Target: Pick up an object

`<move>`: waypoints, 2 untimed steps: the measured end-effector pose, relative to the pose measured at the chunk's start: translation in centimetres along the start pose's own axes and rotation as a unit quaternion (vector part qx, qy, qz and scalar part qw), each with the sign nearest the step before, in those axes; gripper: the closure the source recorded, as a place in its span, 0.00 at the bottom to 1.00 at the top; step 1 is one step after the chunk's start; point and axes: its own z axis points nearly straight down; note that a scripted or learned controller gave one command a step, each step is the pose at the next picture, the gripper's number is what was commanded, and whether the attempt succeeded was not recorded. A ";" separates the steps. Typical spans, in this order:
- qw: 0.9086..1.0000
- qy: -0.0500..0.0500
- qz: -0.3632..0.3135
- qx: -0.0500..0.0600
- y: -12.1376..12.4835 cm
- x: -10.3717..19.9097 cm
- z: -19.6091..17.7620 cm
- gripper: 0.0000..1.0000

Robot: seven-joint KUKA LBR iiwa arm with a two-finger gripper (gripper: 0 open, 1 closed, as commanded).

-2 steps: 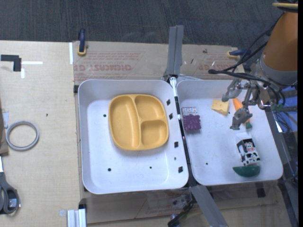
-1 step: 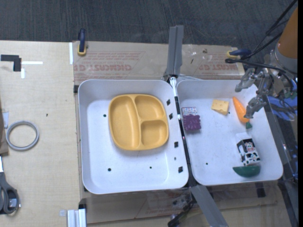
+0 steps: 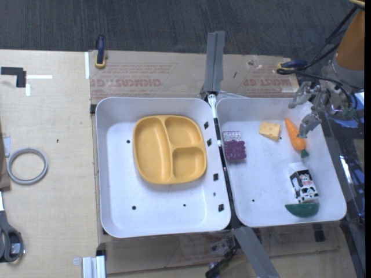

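Pale wood bench (image 3: pixel 52 201) carries two shallow white bins side by side, cardboard underneath. Landmark for all positions: the carrot (image 3: pixel 294 134) in the right bin (image 3: pixel 261 210).

Left bin (image 3: pixel 116 213), well to camera-left of the carrot, holds a yellow divided plate (image 3: pixel 170 149). Right bin contents: cheese wedge (image 3: pixel 269 131) just camera-left of the carrot; purple block (image 3: pixel 235 150) further camera-left, by the divider; cow-print carton (image 3: pixel 303 185) and green piece (image 3: pixel 302 209) below the carrot, toward the bin's front edge.

Gripper (image 3: pixel 306 120) sits just above and camera-right of the carrot, close to its upper end. Finger spread: cannot tell, since metalwork and cables overlap there. Nothing visibly held between them.

Likely target, by proximity: carrot.

Risks:
- Carrot lies close to the bin's right wall; a descent offset to that side could catch the rim.
- It tapers and lies tilted, so a closing pinch may squeeze it out sideways.
- Cheese wedge is near enough to be nudged.

Open room: bare floor in the right bin's centre, between carrot and purple block, gives clearance for approach from that side.
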 end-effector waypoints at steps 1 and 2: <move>0.988 0.001 0.151 0.000 0.0 1.6 2.7 0.00; 0.988 0.000 0.155 0.001 0.0 2.7 8.1 0.00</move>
